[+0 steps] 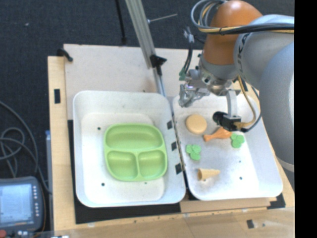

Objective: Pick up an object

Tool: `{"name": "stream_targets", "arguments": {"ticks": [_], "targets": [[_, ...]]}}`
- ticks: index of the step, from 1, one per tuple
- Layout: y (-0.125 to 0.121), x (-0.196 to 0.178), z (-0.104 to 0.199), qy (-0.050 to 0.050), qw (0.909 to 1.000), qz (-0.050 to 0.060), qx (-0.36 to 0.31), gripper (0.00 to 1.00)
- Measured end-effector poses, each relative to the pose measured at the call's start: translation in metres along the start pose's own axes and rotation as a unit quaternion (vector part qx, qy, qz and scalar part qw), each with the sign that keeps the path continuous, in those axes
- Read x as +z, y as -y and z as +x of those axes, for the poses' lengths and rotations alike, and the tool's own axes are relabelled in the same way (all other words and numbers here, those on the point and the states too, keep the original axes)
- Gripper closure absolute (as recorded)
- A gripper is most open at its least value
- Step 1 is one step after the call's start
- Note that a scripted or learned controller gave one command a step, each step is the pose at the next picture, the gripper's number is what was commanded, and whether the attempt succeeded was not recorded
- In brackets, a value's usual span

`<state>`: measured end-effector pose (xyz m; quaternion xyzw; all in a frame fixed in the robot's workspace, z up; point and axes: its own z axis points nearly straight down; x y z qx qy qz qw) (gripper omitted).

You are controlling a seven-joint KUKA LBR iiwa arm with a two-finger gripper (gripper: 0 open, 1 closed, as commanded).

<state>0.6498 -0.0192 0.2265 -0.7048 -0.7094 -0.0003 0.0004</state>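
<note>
currently the hand hangs over the right bin's back-left corner — whether it is clenched or released, cannot tell. nothing seen in its grasp. round tan biscuit just beneath; toy carrot, two green pieces, cone nearby. green divided plate in left bin.

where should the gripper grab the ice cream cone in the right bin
Grip the ice cream cone across its wide open end, coming straight down from above. It lies on its side with bare floor of the right bin all around, and the narrow tip would probably slip.
</note>
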Motion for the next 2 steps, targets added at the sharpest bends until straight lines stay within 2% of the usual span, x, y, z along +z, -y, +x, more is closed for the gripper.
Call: {"name": "stream_targets", "arguments": {"ticks": [1, 2], "targets": [[-0.014, 0.005, 0.054, 0.0, 1.0, -0.001, -0.001, 1.0], [-0.02, -0.014, 0.104, -0.001, 1.0, -0.002, -0.001, 1.0]]}}
